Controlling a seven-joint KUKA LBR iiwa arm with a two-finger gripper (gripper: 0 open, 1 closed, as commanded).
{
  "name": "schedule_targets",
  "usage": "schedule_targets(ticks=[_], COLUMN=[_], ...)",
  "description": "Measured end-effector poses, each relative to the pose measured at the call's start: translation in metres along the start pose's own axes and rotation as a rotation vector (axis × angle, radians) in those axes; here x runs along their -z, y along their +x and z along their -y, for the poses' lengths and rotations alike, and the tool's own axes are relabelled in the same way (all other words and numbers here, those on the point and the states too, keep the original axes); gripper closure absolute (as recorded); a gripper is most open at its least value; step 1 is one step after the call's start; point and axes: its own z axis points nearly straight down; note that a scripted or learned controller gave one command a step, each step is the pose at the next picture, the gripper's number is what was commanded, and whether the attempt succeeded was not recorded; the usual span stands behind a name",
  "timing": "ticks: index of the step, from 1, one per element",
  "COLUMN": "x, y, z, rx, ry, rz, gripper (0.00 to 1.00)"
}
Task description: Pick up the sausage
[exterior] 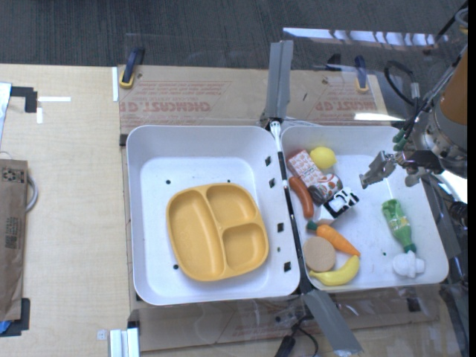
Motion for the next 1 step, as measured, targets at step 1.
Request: schedule_targets(ticks=[1], x=[0.0299], y=[0.0824], z=[0.0082], rx=[-0.002], ry=[-0.003], rz=[0.001], gripper=[0.00])
